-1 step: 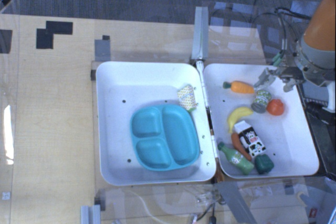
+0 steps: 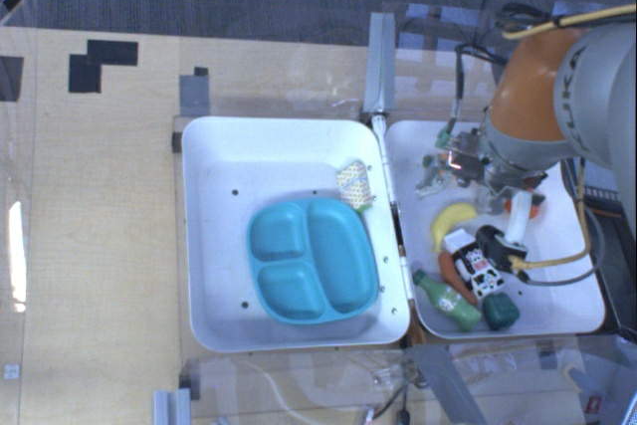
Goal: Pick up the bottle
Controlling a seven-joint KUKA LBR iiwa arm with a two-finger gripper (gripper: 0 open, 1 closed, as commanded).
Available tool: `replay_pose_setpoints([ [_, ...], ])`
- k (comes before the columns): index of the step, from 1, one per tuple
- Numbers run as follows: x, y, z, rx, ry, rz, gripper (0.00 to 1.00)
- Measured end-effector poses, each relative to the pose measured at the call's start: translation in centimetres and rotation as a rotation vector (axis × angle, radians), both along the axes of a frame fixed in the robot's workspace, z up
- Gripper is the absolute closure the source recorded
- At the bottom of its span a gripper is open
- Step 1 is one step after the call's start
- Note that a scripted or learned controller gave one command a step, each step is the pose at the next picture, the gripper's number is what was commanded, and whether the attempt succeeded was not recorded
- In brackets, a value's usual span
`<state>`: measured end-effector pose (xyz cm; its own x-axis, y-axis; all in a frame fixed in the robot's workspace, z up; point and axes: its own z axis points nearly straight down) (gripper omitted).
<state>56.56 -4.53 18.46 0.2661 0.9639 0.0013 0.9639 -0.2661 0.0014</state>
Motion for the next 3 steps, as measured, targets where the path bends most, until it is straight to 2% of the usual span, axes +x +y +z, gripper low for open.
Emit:
replay_pose_setpoints([
  [1, 1.5, -5.1, 8.4, -0.002, -0.003, 0.081, 0.00],
  [2, 1.7, -5.0, 9.5, -0.003, -0.006, 0.087, 1.00],
  [3, 1.7, -5.0, 9.5, -0.003, -0.006, 0.087, 0.00],
])
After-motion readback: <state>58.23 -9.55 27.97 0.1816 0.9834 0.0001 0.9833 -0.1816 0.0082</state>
